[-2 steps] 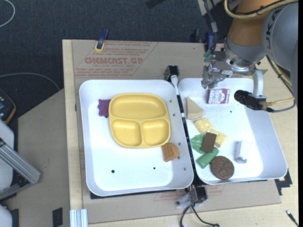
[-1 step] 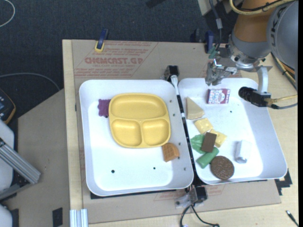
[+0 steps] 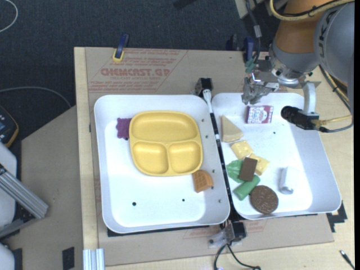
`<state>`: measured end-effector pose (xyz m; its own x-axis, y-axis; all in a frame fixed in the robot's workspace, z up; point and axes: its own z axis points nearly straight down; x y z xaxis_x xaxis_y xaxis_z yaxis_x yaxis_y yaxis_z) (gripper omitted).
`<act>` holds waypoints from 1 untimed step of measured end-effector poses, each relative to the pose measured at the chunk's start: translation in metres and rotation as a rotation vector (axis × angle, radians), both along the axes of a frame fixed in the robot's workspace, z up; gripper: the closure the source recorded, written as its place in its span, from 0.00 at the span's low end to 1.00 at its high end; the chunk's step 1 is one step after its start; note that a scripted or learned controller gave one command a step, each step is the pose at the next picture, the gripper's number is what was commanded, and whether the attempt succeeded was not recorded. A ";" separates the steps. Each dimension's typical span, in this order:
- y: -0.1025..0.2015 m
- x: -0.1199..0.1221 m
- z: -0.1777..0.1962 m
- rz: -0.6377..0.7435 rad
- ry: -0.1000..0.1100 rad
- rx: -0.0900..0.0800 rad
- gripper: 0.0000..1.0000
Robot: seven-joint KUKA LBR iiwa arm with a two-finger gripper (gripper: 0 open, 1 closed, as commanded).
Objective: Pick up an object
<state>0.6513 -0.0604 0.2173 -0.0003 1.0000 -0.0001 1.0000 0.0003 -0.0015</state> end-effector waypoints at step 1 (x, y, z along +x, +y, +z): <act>0.005 -0.003 -0.001 0.000 0.000 0.000 1.00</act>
